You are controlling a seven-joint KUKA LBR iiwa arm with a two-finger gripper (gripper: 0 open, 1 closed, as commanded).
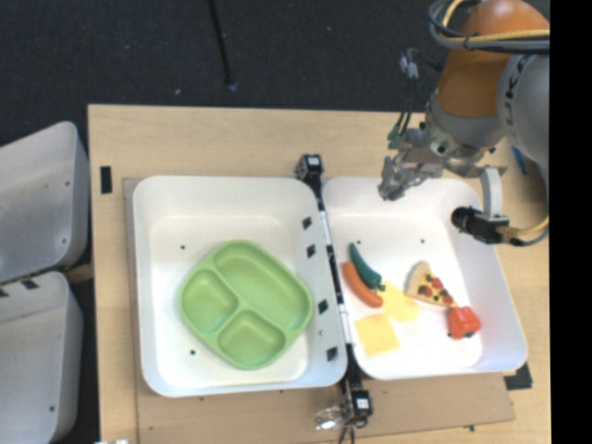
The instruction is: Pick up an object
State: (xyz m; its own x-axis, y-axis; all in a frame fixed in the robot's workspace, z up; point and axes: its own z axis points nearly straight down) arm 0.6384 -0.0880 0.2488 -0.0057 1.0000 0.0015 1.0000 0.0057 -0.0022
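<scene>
My pincer (400,185) hangs over the far edge of the right bin (499,276), near its far-left corner, pointing down. Whether it is apart or together I cannot tell; it is too small and blurred. Nothing shows in it, so I judge that I hold nothing.

The things I could take all lie nearer the front of this bin, apart from my pincer. Closest is a green piece (365,265) lying along an orange sausage (362,285), both just beside the bin's left wall. To their right sits a pizza slice (429,285), and past it a small red piece (463,322) toward the right wall. Two yellow squares lie near the front: a pale one (400,305) and a deeper one (376,334), touching at a corner.

The left bin (157,276) carries a green tray (244,303) with three compartments, nothing in them.

So, as I read it, the task is barely begun: no object is lifted. Left to do is choosing one, coming down on it, closing and raising it.
</scene>
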